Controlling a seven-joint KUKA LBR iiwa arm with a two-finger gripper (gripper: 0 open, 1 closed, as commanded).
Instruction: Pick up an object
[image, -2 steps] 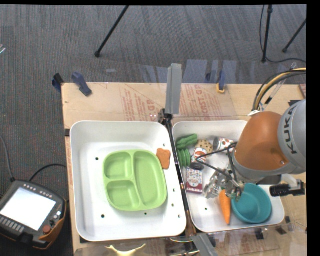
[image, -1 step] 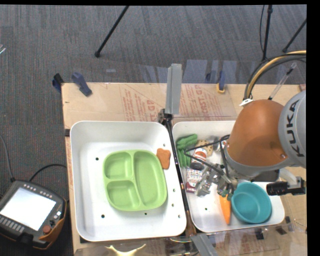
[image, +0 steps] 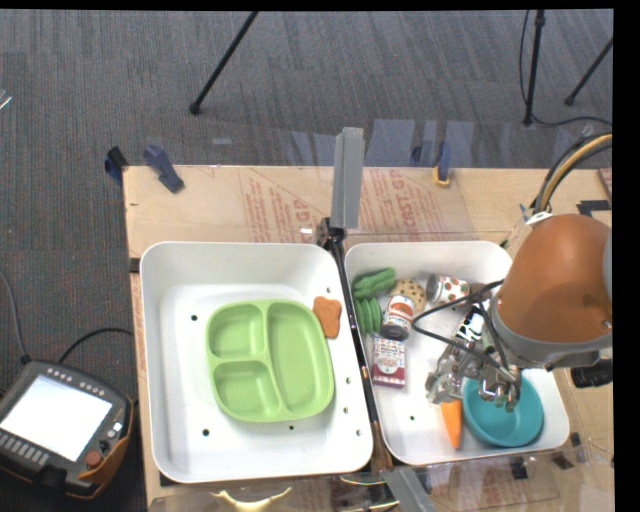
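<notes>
at the near left corner a handheld control pendant (image: 55, 425) with a pale screen lies on the dark carpet (image: 60, 230), its cable trailing off behind it. on the worktop (image: 230, 205), a brown board printed with red lettering, two shallow white bins sit side by side. the left bin (image: 165, 300) holds a green divided plate (image: 270, 360), with a small orange piece (image: 328, 316) just beside the plate's far right corner. in the right bin (image: 480, 250), nearest the camera, an orange carrot (image: 452, 424) lies just beside a teal bowl (image: 505, 415). the hand (image: 470, 378) hangs low over these two, under the arm's orange band (image: 555, 280); how far its fingers are parted cannot be told, and nothing shows between them. farther back lie a flat red packet (image: 389, 362), a small bottle (image: 398, 318), a green toy (image: 372, 297) and a spotted can (image: 447, 289). blue clamps (image: 162, 168) grip the worktop's far edge, a grey upright post (image: 347, 190) rises between the bins, and black tripod legs (image: 222, 62) stand on the carpet beyond.
</notes>
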